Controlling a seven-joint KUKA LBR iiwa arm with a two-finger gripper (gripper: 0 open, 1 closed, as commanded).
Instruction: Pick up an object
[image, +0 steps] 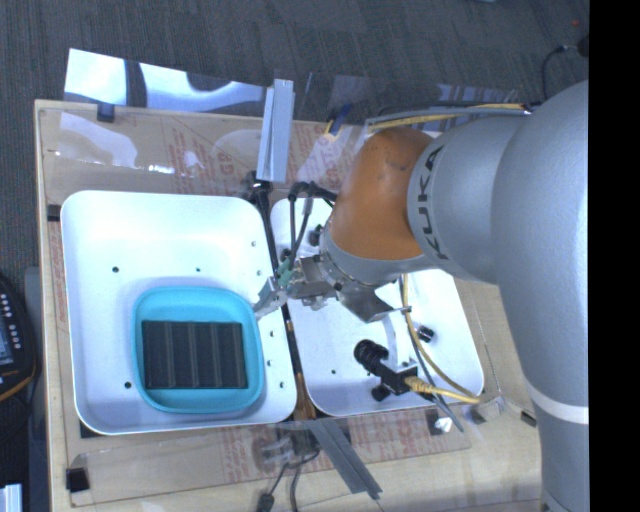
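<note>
A light blue tray (200, 353) with a dark ridged insert lies in the front half of the left bin (110, 250). My gripper (276, 291) hangs over the divide between the two bins, just off the blue tray's back right corner. The grey arm with its orange band (375, 200) covers much of the right bin (330, 385). Nothing shows between the gripper's tips.
A small dark item (425, 332) sits near the right bin's right wall. A grey metal post (275, 130) stands behind the bins. Bare white floor shows in the back half of the left bin. A metal bracket (335, 455) lies at the bench's front.
</note>
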